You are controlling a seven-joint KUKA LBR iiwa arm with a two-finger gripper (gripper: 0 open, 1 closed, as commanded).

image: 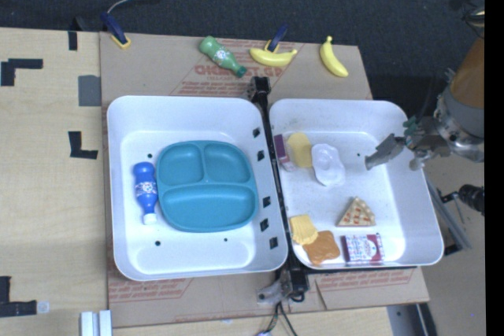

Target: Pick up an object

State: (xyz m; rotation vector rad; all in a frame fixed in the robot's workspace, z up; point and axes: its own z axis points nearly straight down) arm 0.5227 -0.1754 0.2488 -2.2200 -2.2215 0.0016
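a clear plastic cup (327,164) was seen lying in the right bin (409,193), centre-right of the frame. the gripper (387,149) was placed just right of it and slightly higher, nothing gripped; open or closed could not be told.
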